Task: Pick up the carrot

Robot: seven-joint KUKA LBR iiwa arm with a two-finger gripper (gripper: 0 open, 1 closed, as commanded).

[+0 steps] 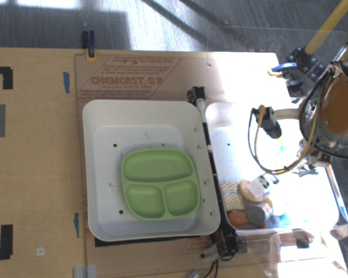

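The bench (35, 155) carries two white bins side by side. The left bin (98, 155) lies well away from the tool, on the far side from the arm, and holds a green divided plate (160, 183). The right bin (220, 126) is washed out by strong light, and the tool is working in it. The grey arm (330, 109) reaches in over that bin's outer side, with a loop of cable (252, 143) hanging above the tool.

The tool (261, 185) appears to sit low over the bin's near corner, in a small heap of things. Glare and clutter hide its tip, so I cannot tell whether it is open or closed, or whether it grips anything.

Touching or just beside the tool are a tan rounded object (247, 191), a grey piece (257, 214) and a patterned item (232, 197). The carrot (238, 218), I judge, is the small orange shape just past the tool toward the bin's near wall, close against the grey piece.

The step in hand looks like the reach and descent for the grasp; no lift has been made yet. The next move calls for centring on the orange shape, not on its neighbours, which crowd it closely, and closing firmly before rising.
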